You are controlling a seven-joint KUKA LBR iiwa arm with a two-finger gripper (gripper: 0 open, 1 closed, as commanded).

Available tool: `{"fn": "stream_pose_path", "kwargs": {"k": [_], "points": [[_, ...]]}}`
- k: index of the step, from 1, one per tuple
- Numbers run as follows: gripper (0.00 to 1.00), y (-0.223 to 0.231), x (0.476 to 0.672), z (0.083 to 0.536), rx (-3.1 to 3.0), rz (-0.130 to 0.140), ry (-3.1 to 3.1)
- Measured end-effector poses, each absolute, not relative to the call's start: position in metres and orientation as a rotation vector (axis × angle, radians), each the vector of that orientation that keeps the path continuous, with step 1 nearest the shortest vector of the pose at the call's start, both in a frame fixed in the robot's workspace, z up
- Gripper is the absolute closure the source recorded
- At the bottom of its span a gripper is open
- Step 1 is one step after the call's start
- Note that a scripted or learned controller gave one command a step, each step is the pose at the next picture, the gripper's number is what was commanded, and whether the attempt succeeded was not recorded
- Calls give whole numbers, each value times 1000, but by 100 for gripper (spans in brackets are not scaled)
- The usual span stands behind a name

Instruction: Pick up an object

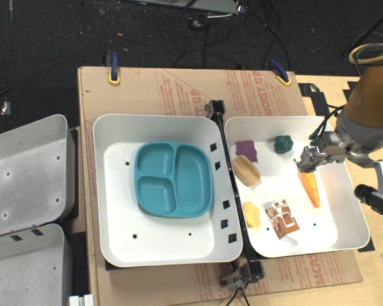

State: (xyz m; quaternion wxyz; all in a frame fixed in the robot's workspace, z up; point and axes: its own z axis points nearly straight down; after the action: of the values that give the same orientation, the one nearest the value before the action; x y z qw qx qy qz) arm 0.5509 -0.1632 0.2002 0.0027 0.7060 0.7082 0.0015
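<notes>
The right bin (345,234) holds several small objects: a purple block (246,150), a dark green lump (283,144), a tan bread roll (246,170), a yellow piece (251,214), a brown-and-white patterned piece (282,218) and an orange carrot (311,187). My gripper (308,160) hangs over the right bin, just above the carrot's upper end and to the right of the green lump. I see nothing between its fingers.
The left bin (115,234) holds a teal divided plate (174,179). Both bins sit on a cardboard sheet (166,88) held by clamps at the back. Two white trays (25,171) lie off the bench at the left. Cables run across the dark floor behind.
</notes>
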Motion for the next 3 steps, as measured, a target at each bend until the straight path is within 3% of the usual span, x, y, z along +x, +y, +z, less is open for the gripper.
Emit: {"fn": "stream_pose_path", "kwargs": {"k": [1, 3], "points": [[100, -163, 552, 215, 2217, 2, 2222], [100, -47, 539, 209, 2216, -1, 2233]]}}
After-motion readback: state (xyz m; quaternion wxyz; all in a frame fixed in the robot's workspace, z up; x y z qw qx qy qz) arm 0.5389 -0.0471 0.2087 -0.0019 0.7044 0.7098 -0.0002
